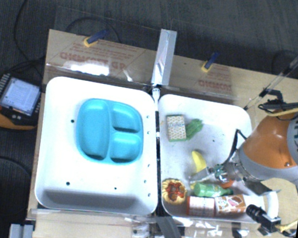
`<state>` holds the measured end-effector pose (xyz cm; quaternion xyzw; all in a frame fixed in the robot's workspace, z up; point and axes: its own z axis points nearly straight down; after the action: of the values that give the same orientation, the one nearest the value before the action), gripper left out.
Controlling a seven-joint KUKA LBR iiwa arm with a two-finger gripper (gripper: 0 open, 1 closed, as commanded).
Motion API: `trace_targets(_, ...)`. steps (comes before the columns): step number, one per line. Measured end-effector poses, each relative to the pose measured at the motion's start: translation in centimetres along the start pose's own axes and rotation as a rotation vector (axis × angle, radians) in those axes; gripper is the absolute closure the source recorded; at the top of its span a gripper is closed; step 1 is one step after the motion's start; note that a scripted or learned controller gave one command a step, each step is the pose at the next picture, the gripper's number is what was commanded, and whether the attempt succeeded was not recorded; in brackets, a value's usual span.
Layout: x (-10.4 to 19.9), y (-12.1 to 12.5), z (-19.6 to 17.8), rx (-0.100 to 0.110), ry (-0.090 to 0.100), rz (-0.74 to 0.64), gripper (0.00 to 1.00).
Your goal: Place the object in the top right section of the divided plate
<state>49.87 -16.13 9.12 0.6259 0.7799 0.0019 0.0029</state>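
- Over the right bin (243, 120), low near its front right corner, is where my gripper (219, 173) sits, with my orange-banded wrist just behind it on the right.
- Whether my fingers are apart or pinched together I cannot tell; they are small and dark from this height and lost among the clutter, so I claim no hold on anything.
- Just beside my fingertips lie the likely candidates: a yellow piece (198, 162) slightly to the left, a green bottle (210, 190) just below, and a red-labelled bottle (216, 205) lying flat along the bin's front wall.
- Farther off in the same bin rest a small pizza-like toy (174, 191) in the front left corner, a checked sponge block (175, 128) and a green toy (194, 128) touching it near the back.
- Across the divider, the blue divided plate (111, 131) lies in the left bin (50, 184), and all its sections look bare, the top right one included.
- By my reckoning the task is barely begun: nothing is delivered and a secure pick is not yet shown.
- What remains, as I judge it, is to grip one object, lift it clear of its neighbours, carry it over the divider, and set it in the plate's top right compartment.
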Motion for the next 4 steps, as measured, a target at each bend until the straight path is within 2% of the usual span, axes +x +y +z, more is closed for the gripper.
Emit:
trace_targets(1,-5.7,5.5,-4.6,0.011,0.006,-0.252,0.0)
trace_targets(2,-0.9,3.2,-2.2,0.01,0.009,-0.529,0.0)
trace_targets(3,-0.5,5.6,-17.3,0.008,0.008,-0.679,0.0)
trace_targets(4,-6.5,7.3,-7.4,0.007,0.01,-1.066,0.0)
